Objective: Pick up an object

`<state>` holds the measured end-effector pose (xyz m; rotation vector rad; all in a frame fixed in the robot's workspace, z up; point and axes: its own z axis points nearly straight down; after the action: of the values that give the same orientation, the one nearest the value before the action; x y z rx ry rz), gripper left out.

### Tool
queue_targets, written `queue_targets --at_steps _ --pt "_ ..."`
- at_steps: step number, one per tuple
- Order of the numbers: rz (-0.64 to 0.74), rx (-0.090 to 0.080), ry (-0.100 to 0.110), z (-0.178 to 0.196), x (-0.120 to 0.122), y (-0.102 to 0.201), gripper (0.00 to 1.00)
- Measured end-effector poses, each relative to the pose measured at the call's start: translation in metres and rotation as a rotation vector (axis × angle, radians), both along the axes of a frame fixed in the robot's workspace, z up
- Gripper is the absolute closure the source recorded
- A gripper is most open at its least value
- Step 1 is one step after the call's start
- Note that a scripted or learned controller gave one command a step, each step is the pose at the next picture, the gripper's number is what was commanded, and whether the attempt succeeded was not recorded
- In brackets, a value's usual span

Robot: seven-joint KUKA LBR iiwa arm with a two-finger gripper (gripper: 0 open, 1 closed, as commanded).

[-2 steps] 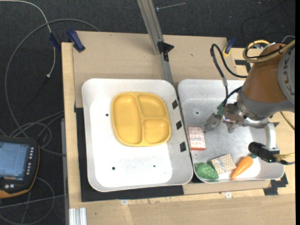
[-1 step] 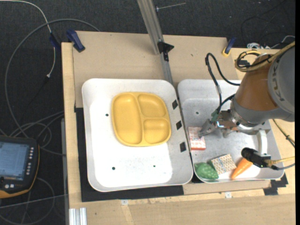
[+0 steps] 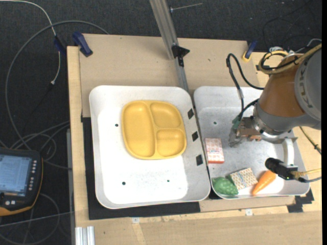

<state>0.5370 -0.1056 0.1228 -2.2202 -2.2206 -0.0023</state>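
Carrot (image 3: 263, 181) lies in the right bin (image 3: 225, 101); pincer (image 3: 239, 137) grip state unreadable.

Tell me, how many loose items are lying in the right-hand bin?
4. A small red-and-white box lies near the bin's left wall; a green item, a patterned packet and an orange carrot sit along the near edge. The arm may hide others.

Yellow tray (image 3: 153, 128) looks smooth matt plastic; white bins (image 3: 104, 152) faintly glossy (plastic, seemingly); table (image 3: 127, 60) matt raw wood.
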Motion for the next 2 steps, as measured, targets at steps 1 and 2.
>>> queue_targets --at_steps 1,2 --pt "0.003 -0.003 -0.006 0.051 0.005 0.01 1.0" --pt "0.003 -0.003 -0.008 0.11 0.013 0.017 1.0"
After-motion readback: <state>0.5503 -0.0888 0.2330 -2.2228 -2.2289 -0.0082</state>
